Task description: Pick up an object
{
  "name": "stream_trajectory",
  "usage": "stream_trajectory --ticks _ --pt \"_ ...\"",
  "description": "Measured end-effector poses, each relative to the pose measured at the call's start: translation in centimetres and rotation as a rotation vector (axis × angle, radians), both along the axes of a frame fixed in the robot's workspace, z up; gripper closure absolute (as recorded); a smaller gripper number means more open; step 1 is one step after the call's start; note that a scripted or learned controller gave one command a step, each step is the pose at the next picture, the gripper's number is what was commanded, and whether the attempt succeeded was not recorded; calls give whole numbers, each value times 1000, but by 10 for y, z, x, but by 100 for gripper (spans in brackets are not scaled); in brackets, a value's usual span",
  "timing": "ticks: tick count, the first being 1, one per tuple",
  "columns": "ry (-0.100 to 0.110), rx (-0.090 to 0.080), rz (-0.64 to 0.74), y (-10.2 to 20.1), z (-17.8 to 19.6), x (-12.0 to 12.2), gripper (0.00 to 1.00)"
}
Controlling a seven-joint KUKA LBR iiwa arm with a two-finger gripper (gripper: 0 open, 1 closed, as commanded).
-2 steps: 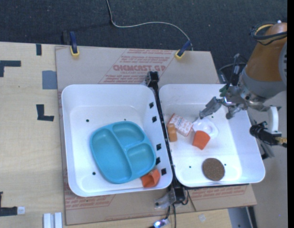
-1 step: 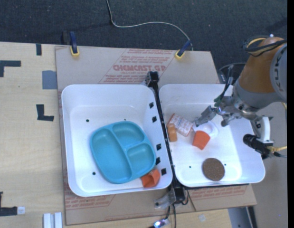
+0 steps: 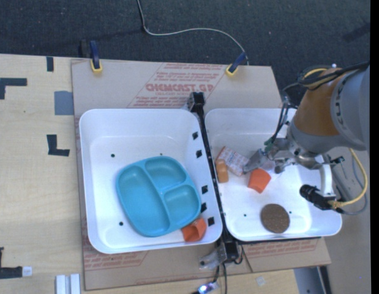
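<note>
The gripper is low in the right bin, just above the orange cup. I cannot tell if it grips anything. The cup sits on the bin floor (not lifted yet), so picking up is left.

Bright even light, mild glare on white bins, soft shadows, slightly blurry overall

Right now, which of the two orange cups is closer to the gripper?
The orange cup in the right bin, just below the gripper. The other orange cup lies in the left bin, beside the blue divided plate.
</note>
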State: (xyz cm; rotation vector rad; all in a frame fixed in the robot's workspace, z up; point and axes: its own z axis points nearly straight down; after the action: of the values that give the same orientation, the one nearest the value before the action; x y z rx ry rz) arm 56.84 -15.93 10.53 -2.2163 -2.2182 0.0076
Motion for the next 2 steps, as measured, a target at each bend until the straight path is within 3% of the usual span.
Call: stream_trajectory --ticks 1,2 --pt "-4 -1 1 0 14 1 100" --pt "-11 -1 1 8 60 8 100"
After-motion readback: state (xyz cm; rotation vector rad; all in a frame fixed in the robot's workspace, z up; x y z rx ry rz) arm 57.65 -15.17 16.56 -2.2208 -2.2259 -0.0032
